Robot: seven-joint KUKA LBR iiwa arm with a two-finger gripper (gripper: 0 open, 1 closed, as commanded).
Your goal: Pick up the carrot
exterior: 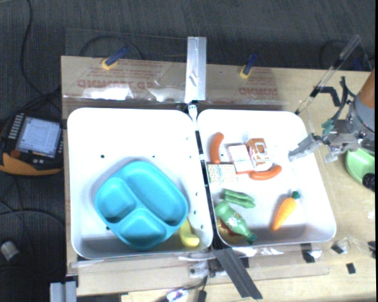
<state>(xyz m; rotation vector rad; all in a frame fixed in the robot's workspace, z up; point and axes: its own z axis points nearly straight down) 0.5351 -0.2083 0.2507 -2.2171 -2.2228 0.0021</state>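
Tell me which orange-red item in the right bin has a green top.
The carrot, lying near the right bin's front right corner. The two sausages farther back are plain orange-red, with no green on them.

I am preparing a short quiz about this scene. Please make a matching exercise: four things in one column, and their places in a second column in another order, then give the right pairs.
Things:
1. carrot
2. blue tray
3. green bottle
4. gripper

Places:
A. in the left bin
B. above the right edge of the right bin
C. near corner of the right bin, beside the divider between the bins
D. right part of the right bin, toward the near side, leaves pointing up in the picture

Right pairs: 1-D, 2-A, 3-C, 4-B
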